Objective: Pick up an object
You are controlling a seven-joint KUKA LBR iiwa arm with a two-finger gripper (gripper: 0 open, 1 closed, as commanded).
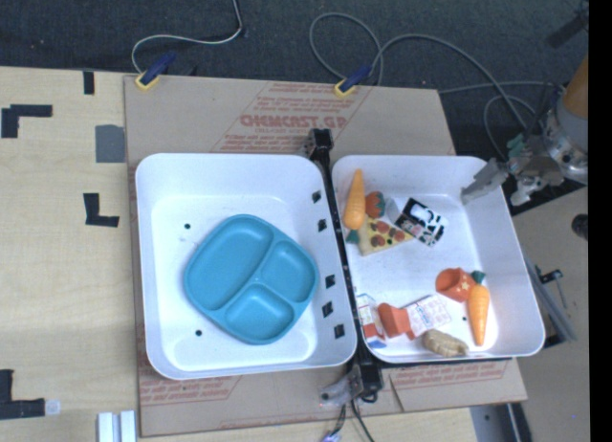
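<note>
Gripper: the grey two-finger gripper is seen over the right bin's rim at about two o'clock; nothing is seen between its fingers, and how far they are parted cannot be told.
Arm: the grey arm is seen entering from three o'clock, beyond the bin's right wall.
Left bin: a shallow white plastic bin is occupied by a light blue three-compartment plate, lying near its centre.
Right bin: a shallow white plastic bin is set just beside the left one.
Upper cluster: a long orange toy carrot is placed at eleven o'clock, with a yellow wedge with coloured dots and a black-and-white packet beside it.
Lower cluster: a second orange carrot is touched by an orange-red rounded toy at four o'clock; a tan lumpy piece and a red-and-white printed packet are laid near six o'clock.
</note>
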